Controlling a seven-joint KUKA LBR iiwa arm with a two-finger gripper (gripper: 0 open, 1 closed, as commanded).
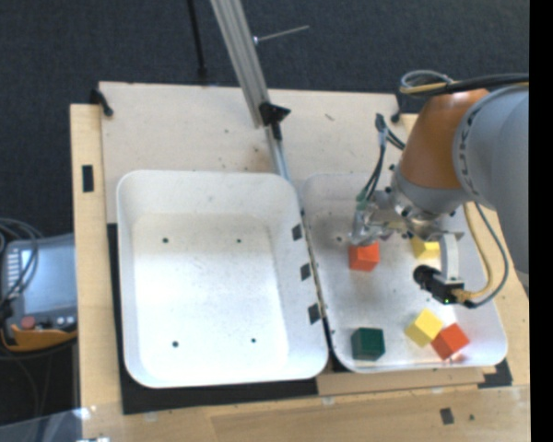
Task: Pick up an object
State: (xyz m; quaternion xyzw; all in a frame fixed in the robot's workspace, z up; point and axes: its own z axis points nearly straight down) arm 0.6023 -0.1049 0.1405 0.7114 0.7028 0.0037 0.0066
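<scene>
Orange in colour, a small block (364,256) is seen in the upper middle of the right bin (336,201), directly under the hand (367,233), whose tip meets the block's top edge. Whether the block is pinched cannot be told: the hand's tip is small and dark at this angle, and its state, spread or pressed together, is not made out. The grey arm (498,145) with its orange band (433,145) is reached in from the right over the upper part of the right bin, with cables looped beside the wrist.

Other blocks are scattered in the same bin. A yellow block (426,247) is partly hidden behind the wrist hardware, to the right of the orange block. Near the front wall, a dark green block (368,343) is set close to the bin's left corner. Further right, a second yellow block (425,326) is seen touching a red-orange block (452,340).

The left bin (129,247), white and shallow like its neighbour, is placed just beside the right one on the pale worktop (166,127). An aluminium rail (240,44) is slanted down from the top of the view to the gap between the bins. A grey control pendant (37,288) with cables is seen at the left edge, off the worktop.
</scene>
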